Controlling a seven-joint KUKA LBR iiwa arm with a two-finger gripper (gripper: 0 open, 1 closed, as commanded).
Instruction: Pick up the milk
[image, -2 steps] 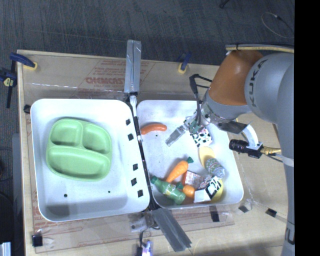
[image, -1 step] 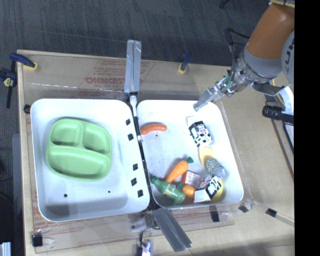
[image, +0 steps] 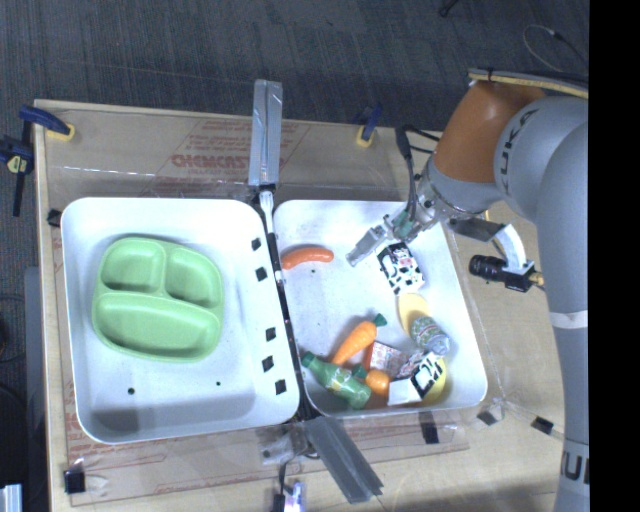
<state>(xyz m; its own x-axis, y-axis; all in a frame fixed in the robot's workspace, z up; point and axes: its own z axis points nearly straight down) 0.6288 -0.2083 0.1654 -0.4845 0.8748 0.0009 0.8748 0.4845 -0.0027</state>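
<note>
Clearly the job is only at its approach stage: the milk (image: 401, 270), a small carton with black cow patches, lies on the floor of the right bin (image: 330, 300), toward its upper right part, and nothing suggests it has been lifted. The gripper (image: 385, 238) sits just above and to the left of the carton, very close to it or perhaps touching its upper edge; which, I cannot tell. One grey finger juts out to the left over the bin floor, but whether the fingers are spread or closed is not readable from this angle. The carton is not between them as far as the view shows, so grasping and lifting both remain. The arm (image: 500, 120) reaches in from the right, its orange band above the wrist, bending down over the bin's far right corner. Other toy foods crowd the lower part of that bin, well apart from the carton; the left bin (image: 90, 400) holds a green tray (image: 160, 297).
</note>
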